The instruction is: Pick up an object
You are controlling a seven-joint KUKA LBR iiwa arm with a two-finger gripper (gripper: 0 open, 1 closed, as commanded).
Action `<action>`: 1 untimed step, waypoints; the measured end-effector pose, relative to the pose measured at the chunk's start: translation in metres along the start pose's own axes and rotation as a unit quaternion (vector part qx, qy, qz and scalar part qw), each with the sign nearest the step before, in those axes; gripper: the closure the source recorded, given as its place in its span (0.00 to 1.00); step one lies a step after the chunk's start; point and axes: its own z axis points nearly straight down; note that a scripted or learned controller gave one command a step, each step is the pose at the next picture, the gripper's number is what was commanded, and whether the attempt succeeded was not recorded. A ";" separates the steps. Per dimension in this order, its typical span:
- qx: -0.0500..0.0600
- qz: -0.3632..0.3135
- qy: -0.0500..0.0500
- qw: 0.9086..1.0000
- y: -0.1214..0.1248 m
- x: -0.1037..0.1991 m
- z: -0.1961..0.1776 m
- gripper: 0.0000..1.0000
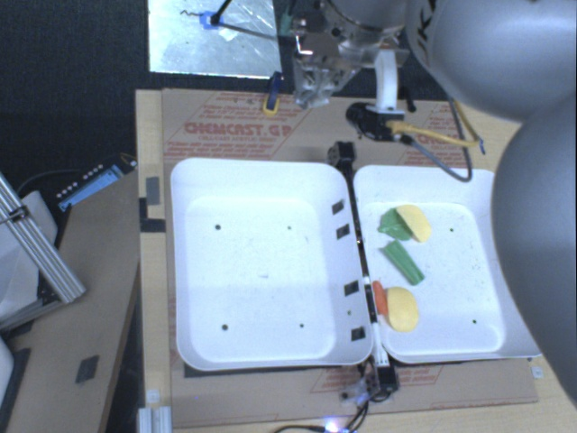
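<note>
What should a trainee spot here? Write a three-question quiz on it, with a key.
1. True or false: the yellow pieces lie in the left bin.
2. Which lies nearest the divider: A) green stick B) orange piece C) upper yellow piece?
3. Fill in: the gripper hangs above the ___ edge of the bins.

Key: 1 false, they lie in the right bin; 2 B; 3 far.

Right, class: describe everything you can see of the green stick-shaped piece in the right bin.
The green stick is a short, matte, plastic-looking bar, darker green along one edge. It lies flat and diagonal on the floor of the right bin, near the divider. Just below the green and yellow pieces, just above the round yellow one; whether it touches either is unclear.
</note>
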 end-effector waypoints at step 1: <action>0.002 0.002 -0.001 1.000 0.000 -0.064 -0.009 1.00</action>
